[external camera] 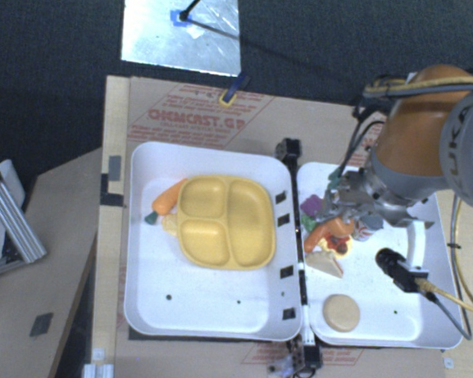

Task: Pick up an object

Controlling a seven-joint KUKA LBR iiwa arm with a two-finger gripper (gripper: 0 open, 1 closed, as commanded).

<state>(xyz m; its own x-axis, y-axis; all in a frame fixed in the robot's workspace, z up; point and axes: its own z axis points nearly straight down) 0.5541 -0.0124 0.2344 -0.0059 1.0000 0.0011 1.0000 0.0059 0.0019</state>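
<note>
My gripper (339, 211) hangs low over the upper left part of the right bin (422, 320), right above a cluster of toy food. In that cluster are a purple piece (311, 205), an orange carrot-like piece (330, 231) and a pale wedge (326, 263). A red and white piece (366, 231) sits just to the right of the gripper. A round tan cookie (342, 313) lies near the bin's front. The arm covers the fingertips.
The left bin (142, 283) holds a yellow divided plate (221, 221), with an orange carrot (167, 197) and a small green piece (151, 217) at its left edge. A black divider strip (294, 238) separates the two bins.
</note>
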